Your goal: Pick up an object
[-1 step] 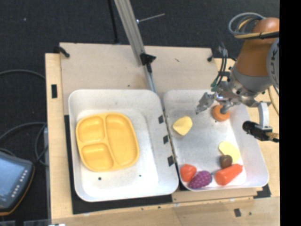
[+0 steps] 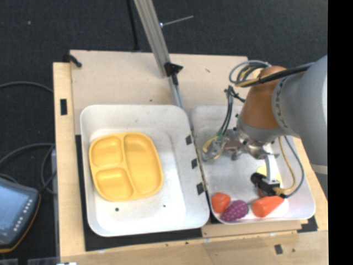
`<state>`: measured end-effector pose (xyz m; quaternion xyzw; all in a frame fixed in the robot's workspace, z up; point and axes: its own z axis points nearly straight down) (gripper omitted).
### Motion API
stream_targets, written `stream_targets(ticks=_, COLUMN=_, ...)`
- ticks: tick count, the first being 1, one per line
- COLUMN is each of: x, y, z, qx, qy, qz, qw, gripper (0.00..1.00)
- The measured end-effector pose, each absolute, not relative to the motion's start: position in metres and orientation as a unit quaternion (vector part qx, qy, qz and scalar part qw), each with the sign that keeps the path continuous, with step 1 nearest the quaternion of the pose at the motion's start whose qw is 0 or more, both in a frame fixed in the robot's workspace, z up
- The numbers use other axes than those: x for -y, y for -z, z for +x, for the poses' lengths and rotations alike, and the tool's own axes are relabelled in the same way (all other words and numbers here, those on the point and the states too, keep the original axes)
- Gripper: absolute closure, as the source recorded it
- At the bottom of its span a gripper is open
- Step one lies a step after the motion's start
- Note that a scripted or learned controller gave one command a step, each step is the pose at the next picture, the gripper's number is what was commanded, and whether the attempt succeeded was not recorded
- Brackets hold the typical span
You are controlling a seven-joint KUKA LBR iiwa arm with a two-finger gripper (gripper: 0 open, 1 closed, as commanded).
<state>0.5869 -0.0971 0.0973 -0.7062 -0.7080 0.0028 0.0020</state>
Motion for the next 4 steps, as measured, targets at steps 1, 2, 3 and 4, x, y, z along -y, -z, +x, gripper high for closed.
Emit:
stream_targets(ticks=1, x=0.097, y=-0.113, z=0.59, qx=0.706, qy=0.0022, qz=-0.708, qw=0.0, gripper=1.0)
stream_targets(ticks=2, x=0.073, y=-0.268, z=0.632, qx=0.709, qy=0.0035, qz=-0.705, qw=-0.004, gripper=1.0)
stream_targets(ticks=3, x=0.133, y=-0.41, z=0.646, qx=0.707, qy=0.0025, qz=-0.707, qw=-0.005, gripper=1.0)
stream_targets(ticks=4, x=0.2, y=-0.536, z=0.626, qx=0.706, qy=0.002, qz=-0.708, qw=-0.006, gripper=1.0)
